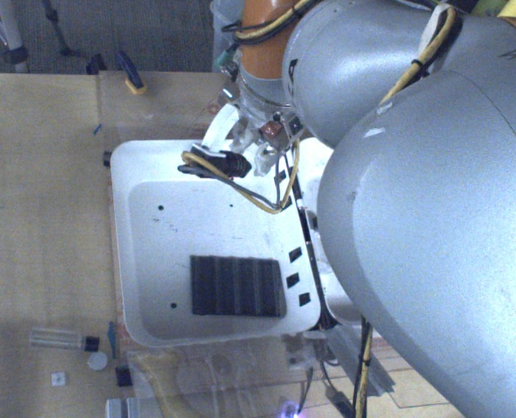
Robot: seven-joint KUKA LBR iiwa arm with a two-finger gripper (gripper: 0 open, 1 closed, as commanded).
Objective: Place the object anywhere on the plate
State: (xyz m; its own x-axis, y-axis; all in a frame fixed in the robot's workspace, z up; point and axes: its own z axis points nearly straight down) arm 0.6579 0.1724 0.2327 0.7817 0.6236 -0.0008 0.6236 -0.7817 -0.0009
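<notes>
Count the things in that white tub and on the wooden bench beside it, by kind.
Black ribbed rectangular block, in the white bin: 1
Blue-and-yellow hand tool, on the bench: 1
Clear plastic tube: 1
Grey round disc: 1
Total: 4, leaving out bits too small to tell.

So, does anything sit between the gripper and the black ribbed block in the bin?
Nothing visible does. The gripper is at the white bin's far end, the black ribbed block lies flat near its near end, and bare bin floor separates them.
</notes>
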